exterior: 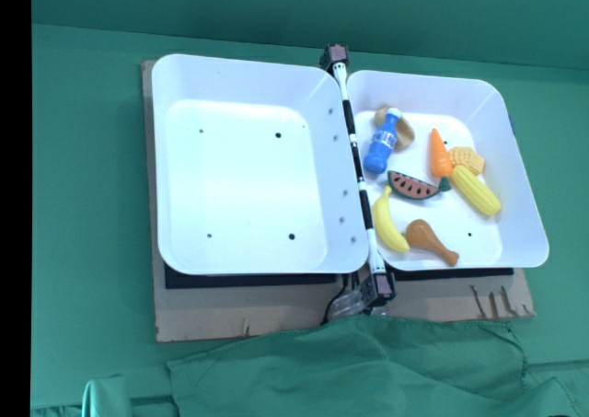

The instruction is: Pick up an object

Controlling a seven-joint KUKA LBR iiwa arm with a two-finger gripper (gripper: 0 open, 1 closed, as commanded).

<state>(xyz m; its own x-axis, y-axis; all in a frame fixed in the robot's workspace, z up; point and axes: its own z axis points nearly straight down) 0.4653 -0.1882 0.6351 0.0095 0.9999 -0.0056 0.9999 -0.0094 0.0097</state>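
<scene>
Gripper: state cannot be told; blue bottle (pixel 381 145), watermelon slice (pixel 411 186) and banana (pixel 387 225) are held in the right bin (pixel 515 222), where a grasp may be spoiled by close neighbours.

Two white bins sit side by side on the green tabletop (pixel 92 176). The left bin (pixel 244 176) lies bare white. In the right bin (pixel 515 222): a blue bottle (pixel 379 150), a watermelon slice (pixel 412 186), a carrot (pixel 439 155), corn (pixel 475 190), a banana (pixel 387 224) and a drumstick (pixel 431 240), clustered close together.
</scene>
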